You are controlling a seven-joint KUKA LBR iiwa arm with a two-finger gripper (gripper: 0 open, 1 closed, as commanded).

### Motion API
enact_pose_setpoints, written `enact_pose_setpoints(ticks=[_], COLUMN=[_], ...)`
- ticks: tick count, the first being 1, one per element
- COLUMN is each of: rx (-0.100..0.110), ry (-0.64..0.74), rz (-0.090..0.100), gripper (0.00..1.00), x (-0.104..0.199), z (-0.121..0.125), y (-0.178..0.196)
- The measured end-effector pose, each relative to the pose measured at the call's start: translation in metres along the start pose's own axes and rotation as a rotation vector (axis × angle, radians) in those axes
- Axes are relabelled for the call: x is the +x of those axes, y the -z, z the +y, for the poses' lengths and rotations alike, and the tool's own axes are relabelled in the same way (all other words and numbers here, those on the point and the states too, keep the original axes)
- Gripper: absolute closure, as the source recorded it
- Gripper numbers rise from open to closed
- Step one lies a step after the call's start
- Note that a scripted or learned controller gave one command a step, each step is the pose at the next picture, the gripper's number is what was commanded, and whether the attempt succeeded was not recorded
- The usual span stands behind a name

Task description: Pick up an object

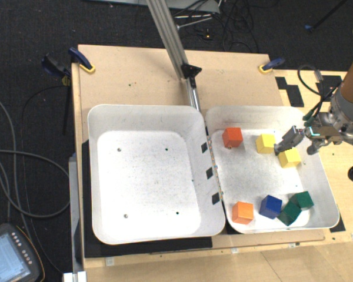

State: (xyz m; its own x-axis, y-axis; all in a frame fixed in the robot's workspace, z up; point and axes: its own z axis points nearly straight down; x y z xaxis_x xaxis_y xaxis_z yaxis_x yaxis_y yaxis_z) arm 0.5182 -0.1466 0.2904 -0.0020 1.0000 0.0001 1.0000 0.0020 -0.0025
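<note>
Gripper [300,140], fingers spread and holding nothing, hangs just above the yellow cube [290,157] near the right bin's [326,184] far-right wall (second yellow cube [265,143] just left). Centre yourself before closing.

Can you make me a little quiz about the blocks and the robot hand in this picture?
1. True or false: all the blocks lie in the right bin.
2. How many yellow blocks are there? A) one B) two C) three
3. Fill in: the block next to the blue block, on its left, is ____.

Key
1. True. The left bin holds no blocks.
2. B: one yellow block beside the red-orange block, and another yellow block just under the gripper.
3. Orange: the orange block. Two green blocks sit on the blue one's other side.
</note>
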Motion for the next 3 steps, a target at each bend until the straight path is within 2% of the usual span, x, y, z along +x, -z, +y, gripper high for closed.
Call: enact_pose_setpoints(ticks=[1, 3], rx=[-0.003, 0.003], ry=[-0.002, -0.003], rz=[-0.001, 0.001], gripper=[0.00, 0.00], x=[0.000, 0.002], z=[0.000, 0.015], y=[0.002, -0.116])
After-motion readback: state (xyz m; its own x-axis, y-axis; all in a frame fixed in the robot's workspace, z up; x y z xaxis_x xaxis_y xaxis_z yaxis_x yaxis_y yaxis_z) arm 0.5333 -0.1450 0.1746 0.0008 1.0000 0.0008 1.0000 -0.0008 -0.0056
